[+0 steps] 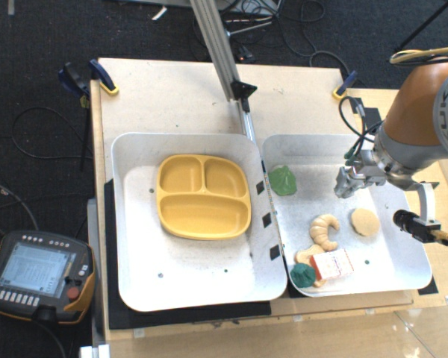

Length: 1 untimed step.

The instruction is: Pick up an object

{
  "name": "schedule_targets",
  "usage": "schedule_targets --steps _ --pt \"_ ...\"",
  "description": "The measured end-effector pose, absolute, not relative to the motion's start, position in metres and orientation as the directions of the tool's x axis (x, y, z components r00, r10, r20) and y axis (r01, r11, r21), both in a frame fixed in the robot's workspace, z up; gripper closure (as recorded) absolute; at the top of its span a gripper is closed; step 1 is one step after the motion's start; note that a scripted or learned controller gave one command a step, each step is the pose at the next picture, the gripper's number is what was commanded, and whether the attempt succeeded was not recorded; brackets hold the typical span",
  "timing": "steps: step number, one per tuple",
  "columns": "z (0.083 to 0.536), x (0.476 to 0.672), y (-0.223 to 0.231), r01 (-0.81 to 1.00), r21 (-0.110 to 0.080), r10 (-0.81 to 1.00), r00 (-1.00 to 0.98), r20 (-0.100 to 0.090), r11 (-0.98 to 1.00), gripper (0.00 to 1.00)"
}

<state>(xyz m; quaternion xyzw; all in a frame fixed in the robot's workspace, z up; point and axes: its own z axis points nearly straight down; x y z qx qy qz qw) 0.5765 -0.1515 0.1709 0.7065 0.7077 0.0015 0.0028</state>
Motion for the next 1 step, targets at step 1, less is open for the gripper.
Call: schedule_targets --steps 1 --pt "0.2242 0.5855 -0.1591 1.0 0.007 1.0 -0.002 -0.003 0.002 1.0"
